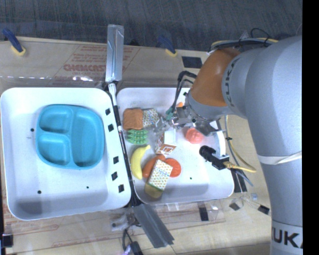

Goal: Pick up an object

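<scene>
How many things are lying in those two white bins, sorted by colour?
Blue: 1, the divided tray in the left bin
Yellow: 1, the banana
Brown: 1, the bun-like piece
Green: 1, the ribbed piece
Orange or red: 3, near
Patterned: 1, the box
Total: 8 that I can tell apart

The table (pixel 53 54) is a pale brown board running across the frame, with reddish print at upper left. Directly on it sit two shallow white bins side by side: the left bin (pixel 16 158) at centre left, the right bin (pixel 202 187) touching it at centre.
</scene>
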